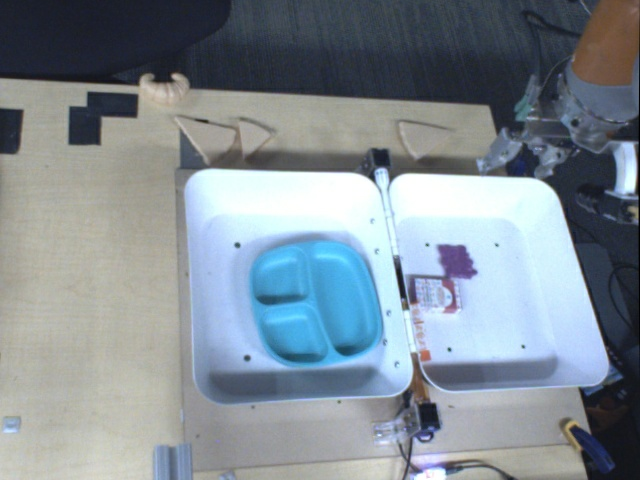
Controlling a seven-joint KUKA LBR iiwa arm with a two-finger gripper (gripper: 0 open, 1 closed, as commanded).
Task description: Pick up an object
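A blue three-compartment plate (315, 303) lies in the left bin (215, 208). In the right bin (540, 218) a flat purple piece (457, 260) lies left of the middle. Just in front of it is a small red and white packet (435, 294). My gripper (522, 157) hangs over the far rim of the right bin, beyond and to the right of the purple piece. Its fingers are spread and hold nothing.
The arm's orange band (610, 28) is at the top right corner. A divider with cables (392, 228) runs between the bins. A small tan object (163, 89) sits on the wooden bench at the back left.
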